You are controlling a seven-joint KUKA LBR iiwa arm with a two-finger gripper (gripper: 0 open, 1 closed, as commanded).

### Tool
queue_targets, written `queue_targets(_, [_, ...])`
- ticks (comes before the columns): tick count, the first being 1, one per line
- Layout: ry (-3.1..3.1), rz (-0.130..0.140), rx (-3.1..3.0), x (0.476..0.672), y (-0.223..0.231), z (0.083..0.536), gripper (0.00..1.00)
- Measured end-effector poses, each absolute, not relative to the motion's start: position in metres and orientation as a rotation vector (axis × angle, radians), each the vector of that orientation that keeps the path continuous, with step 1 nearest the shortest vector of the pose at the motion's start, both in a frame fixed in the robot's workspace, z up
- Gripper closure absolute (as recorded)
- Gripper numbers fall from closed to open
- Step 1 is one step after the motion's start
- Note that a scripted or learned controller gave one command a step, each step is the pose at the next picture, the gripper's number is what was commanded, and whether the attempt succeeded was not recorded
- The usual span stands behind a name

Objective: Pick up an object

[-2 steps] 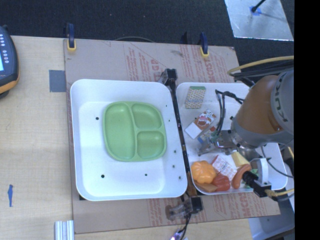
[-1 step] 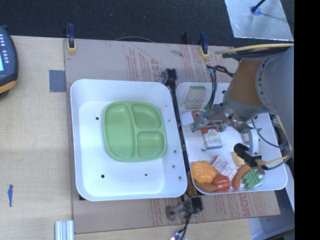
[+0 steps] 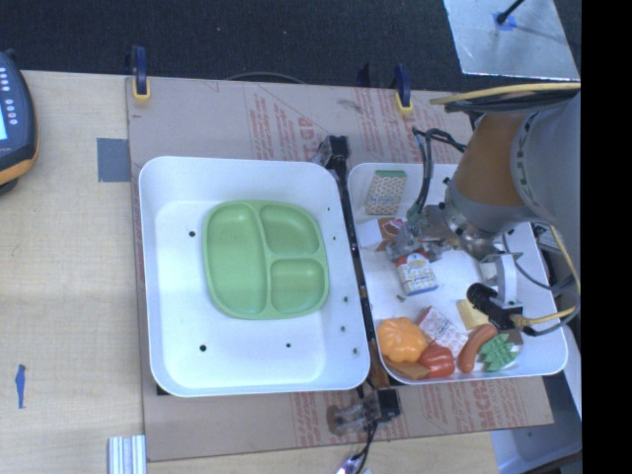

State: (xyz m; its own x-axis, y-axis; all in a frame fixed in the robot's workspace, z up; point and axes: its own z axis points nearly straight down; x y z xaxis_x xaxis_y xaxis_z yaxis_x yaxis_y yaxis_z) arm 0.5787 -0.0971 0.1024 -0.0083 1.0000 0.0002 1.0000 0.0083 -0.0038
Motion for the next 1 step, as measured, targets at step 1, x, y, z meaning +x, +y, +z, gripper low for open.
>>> queue_targets(1, [-2.236, -0.012, -2.209, 0.5788, -0.0138, 0.1973, 1.00])
